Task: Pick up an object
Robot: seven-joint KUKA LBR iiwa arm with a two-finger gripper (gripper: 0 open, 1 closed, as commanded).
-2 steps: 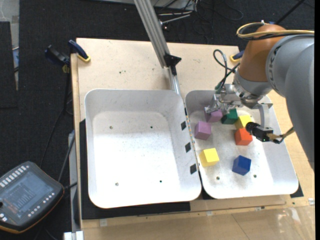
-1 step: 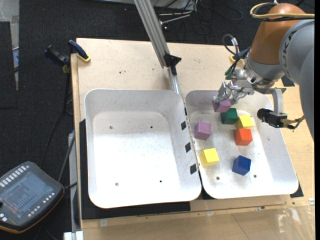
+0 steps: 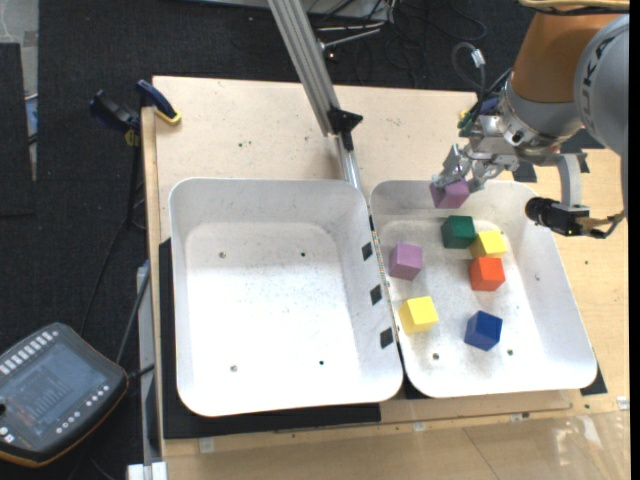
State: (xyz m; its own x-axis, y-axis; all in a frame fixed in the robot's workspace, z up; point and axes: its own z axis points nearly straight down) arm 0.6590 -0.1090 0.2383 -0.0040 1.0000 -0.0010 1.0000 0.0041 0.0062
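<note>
The fingers (image 3: pixel 466 171) pinch a purple cube (image 3: pixel 451 193), one on each side of it, and the gripper (image 3: pixel 462 180) holds it above the far edge of the right bin (image 3: pixel 560 298); whether the cube's underside clears the bin's rim cannot be told from this slant. The grey arm (image 3: pixel 560 68) with its orange band comes in from the upper right.

Both bins sit on a pale wooden bench (image 3: pixel 250 118) scuffed with small dark marks, and black floor with loose cables surrounds it. A silver rail (image 3: pixel 305 48) slants down from the top to the gap between the bins. A blue and yellow clamp (image 3: pixel 150 103) grips the bench's far left corner, and a grey handheld controller (image 3: pixel 50 393) lies on the floor at lower left.

The left bin (image 3: pixel 270 288) is speckled with fine dark dust across its floor. In the right bin, a second purple cube (image 3: pixel 405 260) lies near the left wall, a yellow cube (image 3: pixel 419 313) just in front of it. A green cube (image 3: pixel 458 231) touches a smaller yellow cube (image 3: pixel 490 242), with an orange cube (image 3: pixel 487 272) just beside them and a blue cube (image 3: pixel 483 330) nearer the front. The right bin's front right quarter and its right wall offer open floor
</note>
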